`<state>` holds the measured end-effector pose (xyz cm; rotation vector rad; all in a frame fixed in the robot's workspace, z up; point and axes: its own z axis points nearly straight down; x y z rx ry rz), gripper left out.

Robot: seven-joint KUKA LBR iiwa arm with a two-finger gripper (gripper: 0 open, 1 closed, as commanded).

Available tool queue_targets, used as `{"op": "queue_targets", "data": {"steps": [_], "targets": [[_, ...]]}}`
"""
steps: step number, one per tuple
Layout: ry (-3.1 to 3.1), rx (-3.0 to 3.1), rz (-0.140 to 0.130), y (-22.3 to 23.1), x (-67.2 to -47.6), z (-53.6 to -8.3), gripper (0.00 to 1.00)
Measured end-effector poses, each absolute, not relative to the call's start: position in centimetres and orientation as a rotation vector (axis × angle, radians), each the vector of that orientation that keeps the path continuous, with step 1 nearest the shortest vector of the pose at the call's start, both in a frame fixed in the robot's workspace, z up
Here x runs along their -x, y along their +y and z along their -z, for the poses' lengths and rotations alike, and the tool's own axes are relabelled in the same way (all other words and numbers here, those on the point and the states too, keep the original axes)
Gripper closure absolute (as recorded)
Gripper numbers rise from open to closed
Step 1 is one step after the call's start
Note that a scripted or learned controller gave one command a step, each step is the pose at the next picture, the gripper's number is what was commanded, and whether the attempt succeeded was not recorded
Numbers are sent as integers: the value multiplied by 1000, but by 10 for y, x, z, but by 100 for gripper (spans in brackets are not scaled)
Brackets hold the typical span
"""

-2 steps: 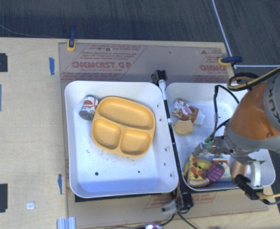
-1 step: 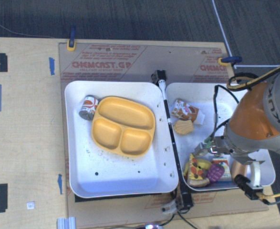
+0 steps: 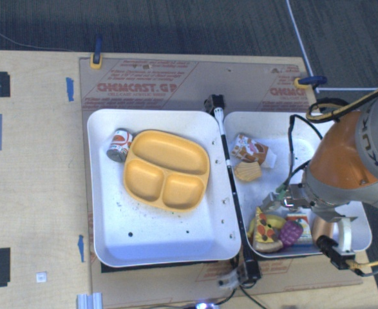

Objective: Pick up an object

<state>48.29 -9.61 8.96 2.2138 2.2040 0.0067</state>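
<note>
My gripper [image 3: 285,201] low in the right bin [image 3: 362,237], I can't tell its grip, toys [image 3: 274,229] just under it, snack bag [image 3: 248,150] farther back, arm [image 3: 343,163] hiding part of the bin, yellow tray [image 3: 166,169] and can [image 3: 118,145] in the left bin [image 3: 169,246]

The pale wooden table [image 3: 34,192] carries a brown cardboard sheet [image 3: 189,82] printed with red lettering, clipped at its far edge by a yellow clamp [image 3: 97,60] and a blue-and-yellow clamp [image 3: 310,81]. On the sheet, two shallow white bins sit side by side, touching: the left bin [image 3: 105,192] and the right bin [image 3: 362,234]. Blue tape marks [image 3: 69,89] and black marks [image 3: 2,84] lie on the bare wood to the left.
</note>
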Motion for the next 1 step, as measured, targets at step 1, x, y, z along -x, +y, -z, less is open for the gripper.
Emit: {"op": "queue_targets", "data": {"steps": [1], "targets": [[2206, -2213, -7, -96, -483, -90, 0]]}}
